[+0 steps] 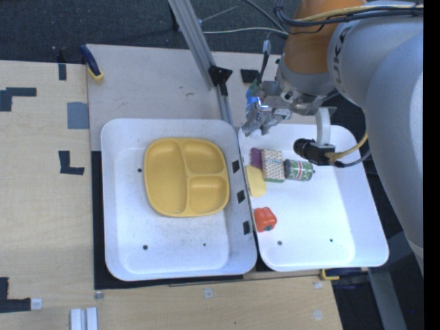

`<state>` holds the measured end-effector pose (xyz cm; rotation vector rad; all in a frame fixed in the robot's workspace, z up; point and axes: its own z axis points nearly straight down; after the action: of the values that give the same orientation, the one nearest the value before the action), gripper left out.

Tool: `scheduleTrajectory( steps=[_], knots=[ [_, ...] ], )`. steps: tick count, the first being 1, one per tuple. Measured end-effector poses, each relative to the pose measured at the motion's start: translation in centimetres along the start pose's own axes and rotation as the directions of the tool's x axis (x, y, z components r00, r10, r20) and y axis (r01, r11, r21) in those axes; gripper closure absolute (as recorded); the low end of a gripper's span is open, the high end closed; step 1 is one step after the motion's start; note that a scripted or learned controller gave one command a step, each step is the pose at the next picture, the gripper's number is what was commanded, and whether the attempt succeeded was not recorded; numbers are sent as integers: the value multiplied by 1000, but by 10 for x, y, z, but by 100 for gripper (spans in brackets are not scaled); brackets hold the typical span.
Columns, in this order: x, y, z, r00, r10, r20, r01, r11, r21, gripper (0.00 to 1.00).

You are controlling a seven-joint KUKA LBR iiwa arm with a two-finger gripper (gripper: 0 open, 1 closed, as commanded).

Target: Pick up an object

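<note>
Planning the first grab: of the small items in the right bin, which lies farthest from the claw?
The orange-red piece, lying alone toward the bin's near side. The purple block, patterned block, green can and yellow piece cluster nearer the claw.

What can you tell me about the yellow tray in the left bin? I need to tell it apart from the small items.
The yellow tray is a rounded-corner food tray, plastic by its look, moulded into three compartments: a tall one at the left, two smaller ones at the right. It lies flat, open side up, on the floor of the left bin, toward the far right part. Its compartments hold nothing, and nothing else touches it.
</note>
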<state>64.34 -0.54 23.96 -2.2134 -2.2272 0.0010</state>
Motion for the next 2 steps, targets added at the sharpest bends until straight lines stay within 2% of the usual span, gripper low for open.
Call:
scheduleTrajectory(
  steps=[2],
  knots=[
    [101, 15, 20, 1000, 1, 1, -1, 1000, 0, 100]
  ],
)
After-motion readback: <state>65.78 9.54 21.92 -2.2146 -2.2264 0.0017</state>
